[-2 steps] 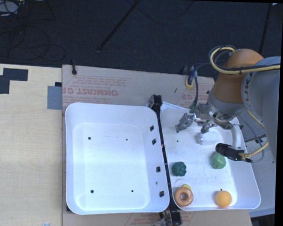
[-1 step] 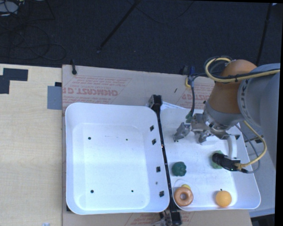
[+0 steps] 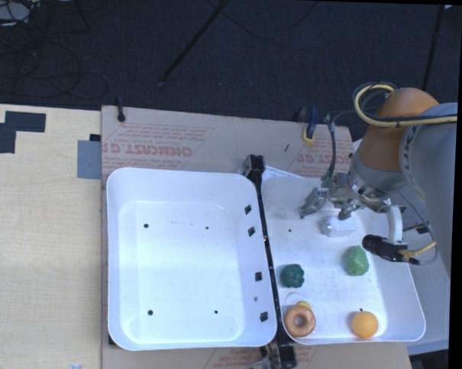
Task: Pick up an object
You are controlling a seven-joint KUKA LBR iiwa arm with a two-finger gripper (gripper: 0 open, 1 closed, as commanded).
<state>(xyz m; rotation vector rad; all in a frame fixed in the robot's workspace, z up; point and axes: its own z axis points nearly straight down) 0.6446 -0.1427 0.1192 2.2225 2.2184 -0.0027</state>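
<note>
Objects to pick all sit in the right white plastic bin [image 3: 409, 318]: dark green lumpy ball [image 3: 292, 276], lighter green rounded lump [image 3: 356, 261], glazed brown ring doughnut [image 3: 299, 321], small orange ball [image 3: 364, 324]. Two-finger metal gripper [image 3: 327, 205] hangs over the bin's far part, well apart from all four. Fingers look spread with nothing between them, though glare makes this hard to confirm. Left white plastic bin [image 3: 115, 213] is beside it. Risks: round items may roll or squirt out from a pinch; doughnut lies close to the divider wall, so a finger could strike the rim.
</note>
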